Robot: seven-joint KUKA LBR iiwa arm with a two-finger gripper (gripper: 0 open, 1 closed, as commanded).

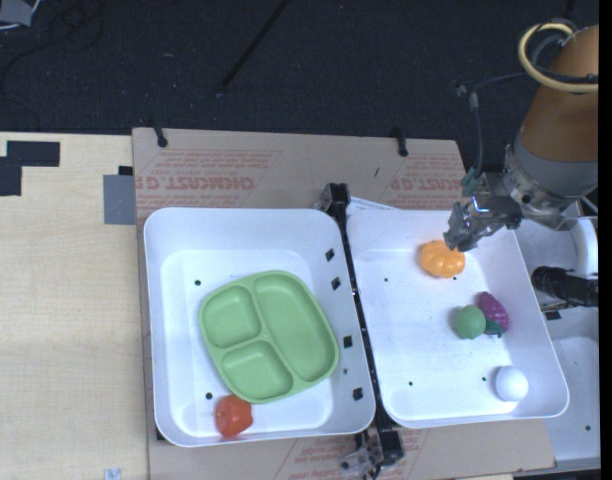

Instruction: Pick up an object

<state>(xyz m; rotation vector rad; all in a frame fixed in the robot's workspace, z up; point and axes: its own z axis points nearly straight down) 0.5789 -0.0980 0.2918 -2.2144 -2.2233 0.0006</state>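
Orange object (pixel 442 260), rounded and lumpy, lies on the floor of the right bin (pixel 426 388) near its far wall, and our gripper (pixel 468 230) hangs directly over its upper right edge, close enough that the two seem to touch, though at this slant we cannot be sure. Whether the gripper is spread or closed we cannot tell, and nothing can be seen held in it. Our grey arm (pixel 556 158) reaches in from the right, its orange band (pixel 571 63) just above the wrist. In the same bin, nearer the right wall, a green ball (pixel 469 322) sits touching a purple item (pixel 494 311), and a white ball (pixel 509 383) rests well apart from them in the near right corner. In the left bin (pixel 176 258) a green divided plate (pixel 269 336) with three compartments lies tilted across the floor, and a red-orange object (pixel 233 415) sits just beside its near edge. Both bins stand side by side on a cardboard sheet (pixel 286 173) on the desk (pixel 56 328).
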